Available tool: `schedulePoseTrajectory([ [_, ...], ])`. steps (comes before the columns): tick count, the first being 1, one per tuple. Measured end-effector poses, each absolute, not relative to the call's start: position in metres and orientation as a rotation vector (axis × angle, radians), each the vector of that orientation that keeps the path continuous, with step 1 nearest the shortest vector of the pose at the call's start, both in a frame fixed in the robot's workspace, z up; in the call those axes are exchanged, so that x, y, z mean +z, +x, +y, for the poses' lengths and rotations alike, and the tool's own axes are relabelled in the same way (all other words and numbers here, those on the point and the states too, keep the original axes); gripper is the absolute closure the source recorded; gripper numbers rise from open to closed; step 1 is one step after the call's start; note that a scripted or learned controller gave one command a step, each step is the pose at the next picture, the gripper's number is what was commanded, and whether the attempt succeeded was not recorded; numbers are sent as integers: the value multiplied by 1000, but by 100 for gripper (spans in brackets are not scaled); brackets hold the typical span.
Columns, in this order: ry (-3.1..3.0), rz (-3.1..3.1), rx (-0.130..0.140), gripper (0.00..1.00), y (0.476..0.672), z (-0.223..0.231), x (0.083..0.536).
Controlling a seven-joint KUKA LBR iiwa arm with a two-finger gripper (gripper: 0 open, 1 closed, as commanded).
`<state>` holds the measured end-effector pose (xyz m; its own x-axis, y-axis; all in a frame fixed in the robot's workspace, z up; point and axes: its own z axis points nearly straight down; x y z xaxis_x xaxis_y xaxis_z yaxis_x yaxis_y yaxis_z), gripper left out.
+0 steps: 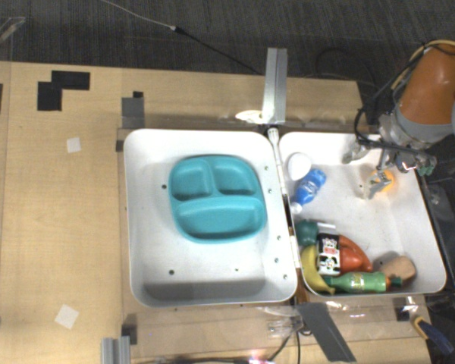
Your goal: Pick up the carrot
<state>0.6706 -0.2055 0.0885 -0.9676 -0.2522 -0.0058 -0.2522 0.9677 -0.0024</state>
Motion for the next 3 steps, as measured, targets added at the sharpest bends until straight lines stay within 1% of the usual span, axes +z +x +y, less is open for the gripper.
schedulePoseTrajectory([
  [1,-732,3041,-12,0,634,-208,91],
  [2,-728,3029,-18,100,638,-207,105],
  [3,-729,3030,-16,0,638,-206,104],
])
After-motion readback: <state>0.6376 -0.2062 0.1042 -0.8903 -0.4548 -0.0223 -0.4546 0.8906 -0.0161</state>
